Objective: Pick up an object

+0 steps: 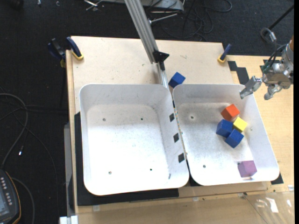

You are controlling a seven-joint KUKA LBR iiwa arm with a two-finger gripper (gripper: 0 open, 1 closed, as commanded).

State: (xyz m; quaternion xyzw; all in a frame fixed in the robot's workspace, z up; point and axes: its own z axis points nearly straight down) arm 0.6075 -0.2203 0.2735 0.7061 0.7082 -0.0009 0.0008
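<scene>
The worktop [121,62] carries two shallow white bins side by side. The left bin [88,125] and the right bin [201,167] meet along a shared seam marked with small black tabs.

The claw [259,89] sits at the upper right, over the far right rim of the right bin. Its two fingers stand apart, with nothing between them. One grey fingertip [247,88] reaches over the bin's edge; the other lies just outside the rim.

The pickable objects cluster in the right half of the right bin. An orange cube [230,111] lies nearest the claw, below and left of it, and apart from it. A yellow cube [240,123] sits just beside the orange one. Two blue cubes are touching: one [224,127] to the left of the yellow cube, the other [234,138] below it. A purple cube [246,168] rests well apart from the cluster, near the bin's front right corner.

A further blue block [176,80] lies on the worktop outside the bins, just behind the seam, beside the foot of a slanted metal strut [140,24]. Clamps with yellow tips [74,50] grip the worktop's rear corners.
</scene>
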